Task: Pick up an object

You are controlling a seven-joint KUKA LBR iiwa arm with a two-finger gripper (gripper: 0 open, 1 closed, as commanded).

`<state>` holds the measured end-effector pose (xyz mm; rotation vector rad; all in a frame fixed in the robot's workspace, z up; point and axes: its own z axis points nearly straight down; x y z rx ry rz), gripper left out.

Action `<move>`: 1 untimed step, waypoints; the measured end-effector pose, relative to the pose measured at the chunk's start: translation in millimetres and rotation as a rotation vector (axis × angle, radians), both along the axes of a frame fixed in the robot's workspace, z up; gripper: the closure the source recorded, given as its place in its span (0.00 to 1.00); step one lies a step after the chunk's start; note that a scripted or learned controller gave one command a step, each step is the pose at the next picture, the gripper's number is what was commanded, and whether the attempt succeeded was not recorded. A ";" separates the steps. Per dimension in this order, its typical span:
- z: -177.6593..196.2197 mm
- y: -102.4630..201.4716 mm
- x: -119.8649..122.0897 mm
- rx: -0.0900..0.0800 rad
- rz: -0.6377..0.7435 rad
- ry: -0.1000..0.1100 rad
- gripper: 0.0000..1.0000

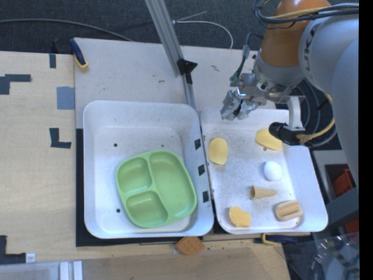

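- Your gripper [236, 111] hangs over the far edge of the right bin [312, 182], and from this slanted view you cannot tell how its jaws are set; nothing is visible between them, so treat it as carrying nothing.
- The candidates all lie in that right bin: a pale yellow oval piece [218, 151] nearest the gripper, a yellow wedge [268, 139] by the arm's side, a white egg [272, 170], a small cone [261, 192], a tan bread-like block [287, 210] and a yellow chunk [239, 217] at the near edge.
- Watch the oval piece: it looks flat and lies just beside the wall between the bins, so a descent there may strike the rim or slide over the top.
- The egg is round and smooth; a slightly off-centre pinch is likely to squirt it aside.
- The cone tapers, so it may roll or slip out.
- The green divided plate [155, 188] in the left bin [93, 156] is wide and low, a poor target for two fingers.
- A waffle-like biscuit [189, 245] sits outside the bins at the near edge; reaching for it risks the bin rims.
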<state>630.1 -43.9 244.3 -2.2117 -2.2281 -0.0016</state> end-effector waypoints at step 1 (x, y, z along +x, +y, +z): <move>-14.5 56.6 5.1 -0.001 -0.001 0.002 1.00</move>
